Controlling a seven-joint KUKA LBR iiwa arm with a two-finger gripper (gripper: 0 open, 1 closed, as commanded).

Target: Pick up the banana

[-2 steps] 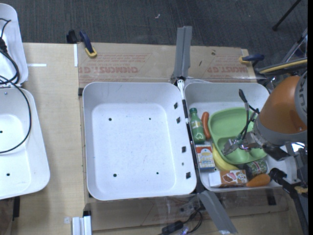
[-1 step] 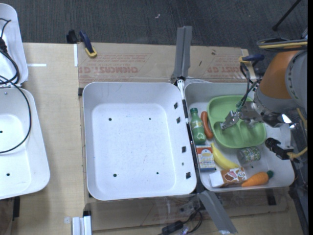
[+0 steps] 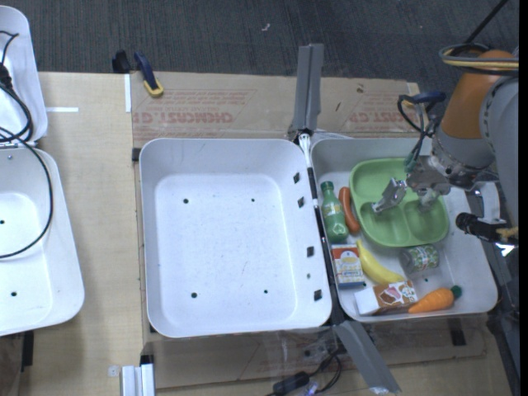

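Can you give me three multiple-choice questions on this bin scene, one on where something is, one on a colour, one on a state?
1. Where does the banana lie?
A. in the left bin
B. in the right bin, just below the plate
C. on the cardboard

2. What colour is the plate?
A. green
B. blue
C. red

3. How are the gripper's fingers?
A. shut on the banana
B. shut on the carrot
C. apart, nothing between them

Answers: 1 B, the banana lies near the plate's lower left rim, beside the can. 2 A, the divided plate is light green. 3 C, the fingers hang spread over the plate, above the banana.
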